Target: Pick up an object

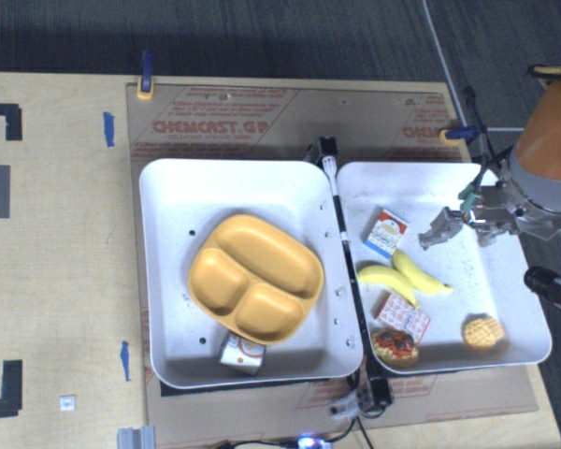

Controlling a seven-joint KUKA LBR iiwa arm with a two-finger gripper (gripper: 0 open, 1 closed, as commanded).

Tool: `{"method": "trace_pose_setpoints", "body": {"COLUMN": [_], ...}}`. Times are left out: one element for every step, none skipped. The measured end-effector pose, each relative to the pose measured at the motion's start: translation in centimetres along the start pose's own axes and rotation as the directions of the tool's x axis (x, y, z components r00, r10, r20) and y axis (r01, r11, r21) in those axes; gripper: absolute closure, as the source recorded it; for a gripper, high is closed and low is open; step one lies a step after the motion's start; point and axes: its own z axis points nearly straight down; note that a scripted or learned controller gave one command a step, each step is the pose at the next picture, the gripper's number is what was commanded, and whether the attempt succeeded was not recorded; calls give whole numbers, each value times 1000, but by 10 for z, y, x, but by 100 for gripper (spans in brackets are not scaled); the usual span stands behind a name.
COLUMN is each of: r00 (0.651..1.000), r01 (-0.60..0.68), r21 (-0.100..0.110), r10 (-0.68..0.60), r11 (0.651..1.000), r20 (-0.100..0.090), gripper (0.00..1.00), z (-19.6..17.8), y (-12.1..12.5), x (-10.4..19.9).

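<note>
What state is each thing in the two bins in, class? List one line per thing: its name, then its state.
Yellow divided plate: right way up in the left bin, tilted, compartments bare.
Small carton: in the left bin, partly under the plate.
Bananas: lying flat in the right bin.
Blue-and-white box: lying flat above the bananas.
Red patterned packet: lying flat below the bananas.
Waffle: flat, apart from the rest.
Gripper: over the right bin, holding nothing.

Fixed overhead camera, slanted down (arm entering right), both bins (159,251)
</note>
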Motion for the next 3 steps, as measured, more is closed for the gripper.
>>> {"method": "trace_pose_setpoints", "body": {"r00": [1000, 1000, 1000], "r01": [-1, -4, 1], "r21": [-11, -15, -1], "r10": [1, 4, -1], "r11": [1000, 1000, 1000], "r20": [3, 8, 0], "gripper": [0, 100, 100], "z": [144, 133, 47], "y": [-25, -24, 12], "x": [13, 11, 85]}}
